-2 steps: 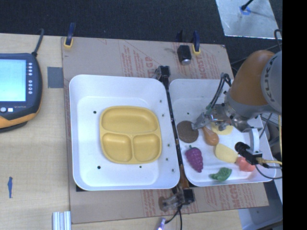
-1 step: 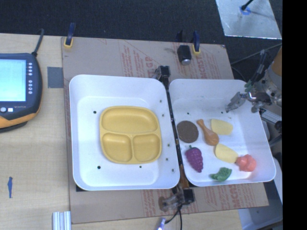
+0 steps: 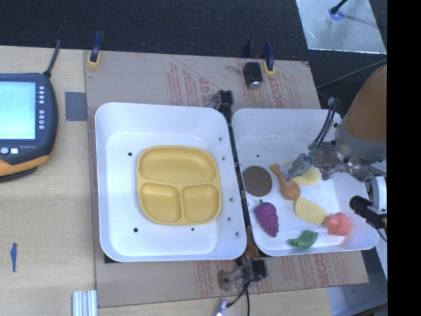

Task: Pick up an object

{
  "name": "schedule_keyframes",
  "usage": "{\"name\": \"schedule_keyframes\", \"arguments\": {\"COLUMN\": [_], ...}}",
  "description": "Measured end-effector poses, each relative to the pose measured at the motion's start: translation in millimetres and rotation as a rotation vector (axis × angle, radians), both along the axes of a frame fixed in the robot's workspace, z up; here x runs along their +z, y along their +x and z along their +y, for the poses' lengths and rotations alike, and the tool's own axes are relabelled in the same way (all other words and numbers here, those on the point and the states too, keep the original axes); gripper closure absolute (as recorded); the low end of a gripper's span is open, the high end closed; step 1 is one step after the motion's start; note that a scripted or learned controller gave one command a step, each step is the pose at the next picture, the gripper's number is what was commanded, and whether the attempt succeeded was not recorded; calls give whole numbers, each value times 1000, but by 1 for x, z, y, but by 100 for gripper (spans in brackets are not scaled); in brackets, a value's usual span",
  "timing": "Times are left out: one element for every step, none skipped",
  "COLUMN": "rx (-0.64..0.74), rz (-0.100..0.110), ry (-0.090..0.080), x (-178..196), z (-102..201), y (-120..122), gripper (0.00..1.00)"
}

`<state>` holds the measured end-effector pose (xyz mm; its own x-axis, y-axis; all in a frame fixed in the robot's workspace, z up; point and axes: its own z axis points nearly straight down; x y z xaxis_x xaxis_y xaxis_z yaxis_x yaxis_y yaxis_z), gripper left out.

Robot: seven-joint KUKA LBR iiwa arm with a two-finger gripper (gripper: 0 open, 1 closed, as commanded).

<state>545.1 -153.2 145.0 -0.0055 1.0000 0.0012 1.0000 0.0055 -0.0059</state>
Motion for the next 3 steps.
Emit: {"name": "schedule_keyframes", "arguments": {"rx": [-1, 2, 1], "rz": [-1, 0, -6], "ry": [-1, -2, 0], "x": [-49, -38, 48], "z": [12, 11, 79], "y": [-9, -9, 1], "gripper": [0, 100, 100]}}
